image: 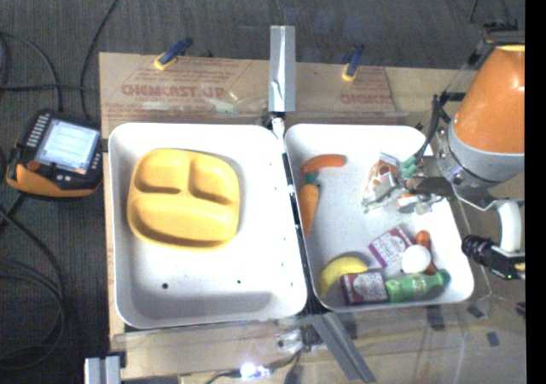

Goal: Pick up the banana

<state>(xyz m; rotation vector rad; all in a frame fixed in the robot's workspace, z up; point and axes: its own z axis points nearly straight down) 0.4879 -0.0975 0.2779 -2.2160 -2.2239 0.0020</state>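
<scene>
The banana (341,270) shows as a rounded yellow shape at the front left of the right bin (354,139). A dark red packet partly covers its right side. My gripper (388,184) hangs over the back right part of that bin, well up and to the right of the banana and apart from it. The grey wrist with its orange band (495,105) reaches in from the right.
Around the banana lie a dark red packet (365,288), a green bottle (416,286), a white egg (415,259) and a purple packet (390,246). A carrot (307,203) and an orange-red piece (322,163) sit along the bin's left wall. The left bin (205,288) holds a yellow divided tray (183,196).
</scene>
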